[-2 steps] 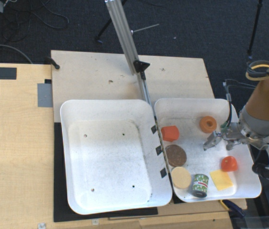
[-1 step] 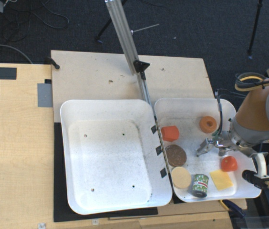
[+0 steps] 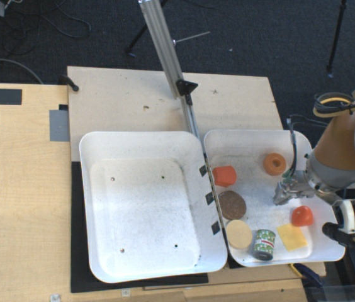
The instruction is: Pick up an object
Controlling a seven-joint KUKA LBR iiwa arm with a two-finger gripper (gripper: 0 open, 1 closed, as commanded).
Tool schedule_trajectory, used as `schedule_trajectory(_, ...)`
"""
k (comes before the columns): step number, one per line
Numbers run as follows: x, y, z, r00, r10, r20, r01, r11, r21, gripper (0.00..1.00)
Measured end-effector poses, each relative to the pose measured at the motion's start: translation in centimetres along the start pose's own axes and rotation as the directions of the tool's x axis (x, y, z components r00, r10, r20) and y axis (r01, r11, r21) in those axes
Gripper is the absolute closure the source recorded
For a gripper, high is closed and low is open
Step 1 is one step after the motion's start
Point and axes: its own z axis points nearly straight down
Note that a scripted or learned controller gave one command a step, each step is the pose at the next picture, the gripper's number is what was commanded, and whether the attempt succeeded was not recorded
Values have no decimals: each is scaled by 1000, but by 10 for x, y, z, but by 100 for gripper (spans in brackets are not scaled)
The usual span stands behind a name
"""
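Observation:
The right bin [image 3: 253, 142] holds several objects. An orange ring [image 3: 275, 163] lies near its back, a red-orange block [image 3: 225, 175] at its left wall, and a brown disc [image 3: 232, 204] below that. A cream disc [image 3: 239, 234], a small green-labelled can [image 3: 264, 244] and a yellow block [image 3: 293, 236] lie along the front. A red ball [image 3: 302, 216] sits at the right. My gripper [image 3: 286, 194] hangs low in this bin, between the orange ring and the red ball, just left of the ball. No object shows between its fingers.
The left bin [image 3: 140, 206] stands beside the right one, parted by a divider with black clips. A slanted aluminium rail [image 3: 165, 49] rises behind the bins. The arm's orange band [image 3: 341, 143] sits over the right bin's right edge.

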Motion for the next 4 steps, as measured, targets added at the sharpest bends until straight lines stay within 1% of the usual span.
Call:
schedule_trajectory(1,-7,-7,-49,1000,-2,2,2,1000,-5,100)
schedule_trajectory(2,-8,-8,-112,1000,-7,3,7,1000,-8,100)
schedule_trajectory(3,-5,-1,-157,1000,-9,2,9,1000,-7,100)
schedule_trajectory(4,-5,-1,-181,1000,-8,2,8,1000,-5,100)
